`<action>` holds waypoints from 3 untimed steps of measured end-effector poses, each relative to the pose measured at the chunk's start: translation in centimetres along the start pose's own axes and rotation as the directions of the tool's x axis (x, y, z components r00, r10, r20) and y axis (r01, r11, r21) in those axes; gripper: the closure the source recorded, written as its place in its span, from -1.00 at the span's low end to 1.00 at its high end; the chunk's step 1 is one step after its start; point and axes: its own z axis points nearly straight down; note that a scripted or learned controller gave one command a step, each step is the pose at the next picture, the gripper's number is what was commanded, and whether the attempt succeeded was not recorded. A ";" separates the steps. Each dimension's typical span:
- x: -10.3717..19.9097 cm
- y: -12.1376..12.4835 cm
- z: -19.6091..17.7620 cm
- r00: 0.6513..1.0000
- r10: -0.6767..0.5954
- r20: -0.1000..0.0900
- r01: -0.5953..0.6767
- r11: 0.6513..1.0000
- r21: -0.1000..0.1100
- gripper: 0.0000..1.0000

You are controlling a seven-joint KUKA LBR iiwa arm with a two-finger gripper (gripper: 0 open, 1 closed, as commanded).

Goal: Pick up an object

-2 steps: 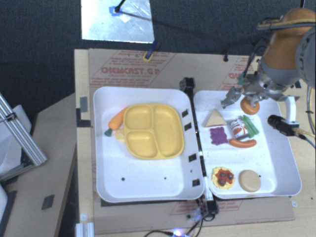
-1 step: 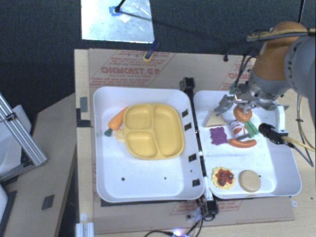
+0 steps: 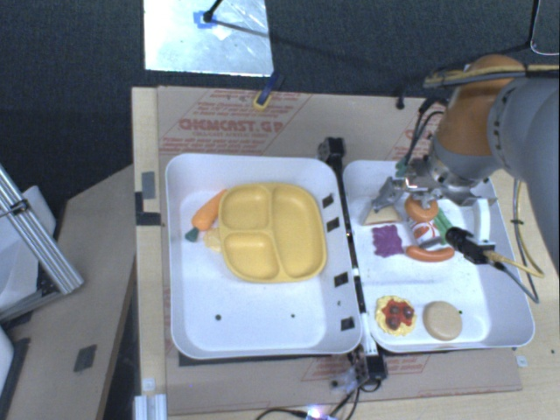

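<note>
My gripper [image 3: 407,192] hangs over the upper part of the right bin [image 3: 503,318], with the grey arm and its orange band reaching in from the upper right. Directly below it lie an orange and white round toy [image 3: 422,209] and a red and white piece [image 3: 423,231]. A purple toy [image 3: 387,241] and a sausage [image 3: 430,253] lie just in front of these. Nearer the bin's front sit a small pizza [image 3: 395,314] and a beige bun [image 3: 443,320]. Whether the gripper touches the orange toy is unclear.
The left bin [image 3: 188,313] holds a yellow divided plate [image 3: 267,232] with a carrot [image 3: 207,210] at its left edge. A black clip divider [image 3: 343,226] runs between the bins. A black and yellow cable [image 3: 477,250] crosses the right bin's right side.
</note>
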 end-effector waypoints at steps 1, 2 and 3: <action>-0.2 0.3 0.0 1.000 0.001 0.002 -0.001 1.000 -0.011 -1.00; -0.3 0.5 -1.2 1.000 0.001 0.005 -0.001 1.000 -0.016 1.00; 0.7 0.9 -7.0 1.000 -0.003 -0.002 0.003 1.000 0.000 1.00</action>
